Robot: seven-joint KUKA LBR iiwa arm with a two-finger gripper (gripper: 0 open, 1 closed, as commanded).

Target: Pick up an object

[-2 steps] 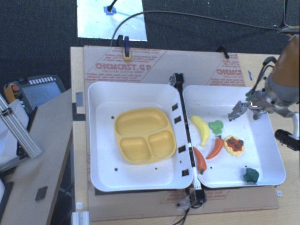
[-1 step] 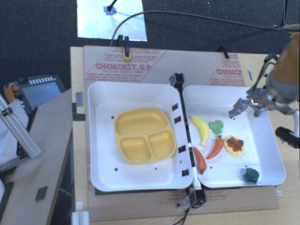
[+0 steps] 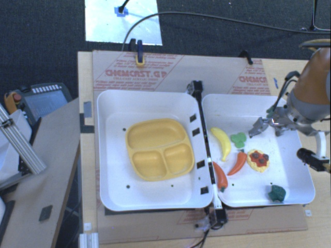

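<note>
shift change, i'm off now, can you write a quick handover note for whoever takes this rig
Gripper: above the right bin's back area, nothing seen between its fingers; open or shut is unclear.
Right bin holds: banana, light green piece, orange carrot-like piece, pizza toy, red-orange piece by the divider, dark green broccoli-like piece.
Left bin: yellow compartment tray.
Done: nothing picked yet.
Left: pick one object; the light green piece lies nearest the gripper.

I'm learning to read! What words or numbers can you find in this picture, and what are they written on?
"CHEMCAST GP", in red letters, on the brown sheet behind the left bin.
More red letters on that sheet behind the right bin, probably the same word, are too blurred and partly hidden to read.
The handheld screen at the left edge is too small to read.
</note>
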